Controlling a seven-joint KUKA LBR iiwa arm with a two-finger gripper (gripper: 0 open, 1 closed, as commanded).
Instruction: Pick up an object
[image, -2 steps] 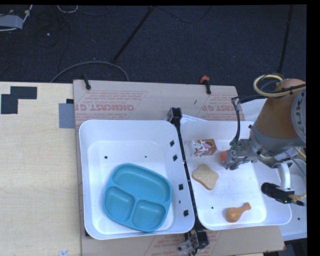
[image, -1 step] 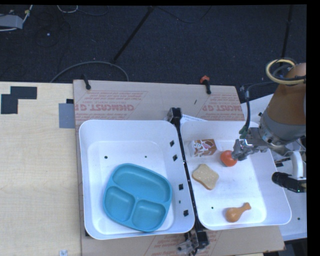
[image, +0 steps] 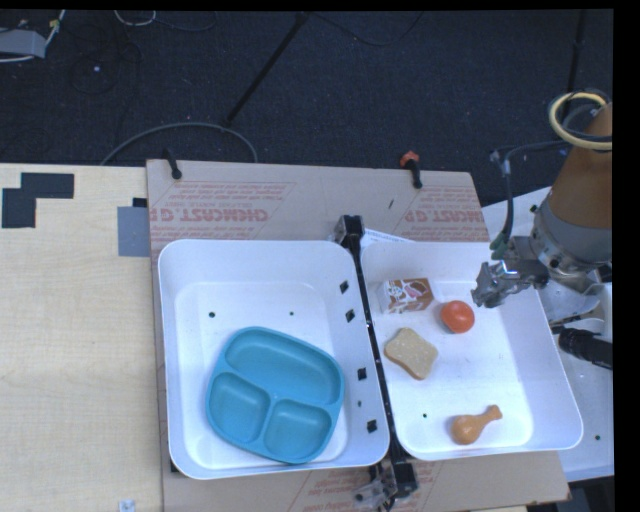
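- The pincer (image: 492, 283) hangs over the right bin's (image: 560, 400) far right edge; whether it is spread or pressed together, I cannot tell.
- Nearest the pincer is a tomato (image: 457, 316).
- Farther off lie a bread slice (image: 411, 353), small carton (image: 408, 294) and drumstick (image: 474, 424).
- The left bin (image: 180, 300) holds a blue divided plate (image: 274, 394).

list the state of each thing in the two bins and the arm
blue plate: lying flat in the left bin, right way up
carton: lying in the right bin
tomato: resting loose
bread slice: lying flat
drumstick: lying on its side
gripper: over the right bin's edge, holding nothing visible
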